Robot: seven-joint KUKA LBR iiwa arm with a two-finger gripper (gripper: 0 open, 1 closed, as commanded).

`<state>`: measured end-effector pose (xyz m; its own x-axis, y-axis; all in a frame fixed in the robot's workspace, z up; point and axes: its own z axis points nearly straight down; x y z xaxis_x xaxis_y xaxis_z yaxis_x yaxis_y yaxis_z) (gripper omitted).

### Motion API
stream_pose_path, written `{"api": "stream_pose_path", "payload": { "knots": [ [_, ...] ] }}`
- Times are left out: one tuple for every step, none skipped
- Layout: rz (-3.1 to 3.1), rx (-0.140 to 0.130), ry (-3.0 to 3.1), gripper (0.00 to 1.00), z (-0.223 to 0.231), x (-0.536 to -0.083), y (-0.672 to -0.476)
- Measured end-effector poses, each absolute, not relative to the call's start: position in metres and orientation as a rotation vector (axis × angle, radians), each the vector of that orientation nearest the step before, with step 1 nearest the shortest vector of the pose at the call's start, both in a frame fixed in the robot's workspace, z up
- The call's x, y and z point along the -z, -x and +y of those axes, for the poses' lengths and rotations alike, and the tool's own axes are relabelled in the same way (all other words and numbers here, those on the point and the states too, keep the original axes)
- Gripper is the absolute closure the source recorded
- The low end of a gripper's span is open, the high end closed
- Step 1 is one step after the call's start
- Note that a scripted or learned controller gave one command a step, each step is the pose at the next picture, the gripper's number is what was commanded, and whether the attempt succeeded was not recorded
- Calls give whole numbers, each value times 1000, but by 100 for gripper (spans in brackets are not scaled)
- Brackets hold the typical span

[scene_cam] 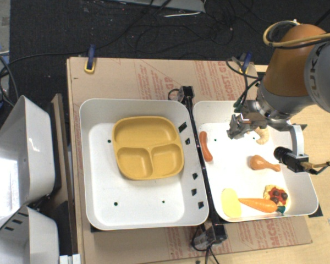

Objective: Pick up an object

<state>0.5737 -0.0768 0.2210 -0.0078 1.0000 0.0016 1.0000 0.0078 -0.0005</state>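
Right bin (305,188): your tool (241,126) sits low over the upper part, wrist angled in from the right. A pale tan piece (261,135) lies just beside the tool on its right, partly tucked under the wrist; you can't call it gripped from here. Whether the tool is open or closed, cannot tell: the tips are dark and blurred against the bin floor.

Candidates for picking, all in the right bin: red sausage (206,146) along the left wall, drumstick (263,163) mid-bin, carrot (258,204) and yellow slice (230,202) near the bottom wall, small pizza-like piece (276,194) in the lower right corner. Left bin (93,164) carries the yellow divided plate (148,147).

Risks, as you'd judge them:
- The tan piece sits beside, not under, the tips. A closing here likely catches nothing or nudges it aside.
- The sausage hugs the wall; a finger could strike the rim.
- The yellow slice is flat; fingers may skate over it.
- Carrot and slice touch, so one may drag the other.
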Motion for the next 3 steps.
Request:
{"api": "stream_pose_path", "payload": {
  "knots": [
    [-2228, 0, 2212, 100, -34, -224, -565],
    [-2229, 0, 2210, 100, 17, -236, -544],
    [-2230, 0, 2209, 100, 68, -244, -526]
  ]
}}
